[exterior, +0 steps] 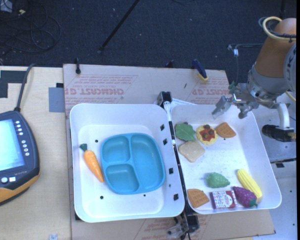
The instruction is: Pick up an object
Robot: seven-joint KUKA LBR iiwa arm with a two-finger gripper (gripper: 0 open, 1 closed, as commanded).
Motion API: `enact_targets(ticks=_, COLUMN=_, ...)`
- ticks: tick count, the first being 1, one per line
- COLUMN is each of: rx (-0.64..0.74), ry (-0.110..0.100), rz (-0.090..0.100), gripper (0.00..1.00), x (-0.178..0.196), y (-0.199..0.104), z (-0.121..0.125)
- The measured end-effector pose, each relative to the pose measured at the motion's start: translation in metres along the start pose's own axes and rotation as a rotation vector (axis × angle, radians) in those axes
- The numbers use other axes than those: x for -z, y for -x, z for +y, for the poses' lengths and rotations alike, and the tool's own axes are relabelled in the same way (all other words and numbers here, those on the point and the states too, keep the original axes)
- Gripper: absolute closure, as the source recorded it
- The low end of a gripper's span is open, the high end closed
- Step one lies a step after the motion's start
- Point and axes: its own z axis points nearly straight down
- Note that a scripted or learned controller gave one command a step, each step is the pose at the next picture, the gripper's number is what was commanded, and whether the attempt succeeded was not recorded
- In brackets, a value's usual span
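Observation:
My gripper [231,107] hangs above the far edge of the right bin [268,154], its two fingers spread open with nothing between them. Just below it in the bin lie a brown cookie-like piece [225,130], a small pizza slice [207,133], a green leaf [185,131] and a slice of toast [191,151]. Nearer the front sit a green leafy piece [217,179], a yellow corn cob [249,183], a purple grape bunch [245,196], a red packet [221,200] and an orange-brown piece [197,197].
The left bin [85,119] holds a blue divided plate [131,163] and a carrot [92,164] beside it. A tablet-like pendant [10,156] lies on the bench at far left. A blue clamp [200,70] sits on the cardboard behind the bins.

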Motion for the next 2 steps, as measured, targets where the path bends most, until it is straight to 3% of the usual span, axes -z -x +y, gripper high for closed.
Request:
enact_targets(ticks=1, rx=0.000, ry=-0.015, rz=0.007, gripper=0.00, x=-0.046, y=-0.040, z=-0.102)
enact_targets(ticks=2, rx=0.004, ry=0.000, rz=0.001, gripper=0.00, x=-0.060, y=-0.042, z=-0.036)
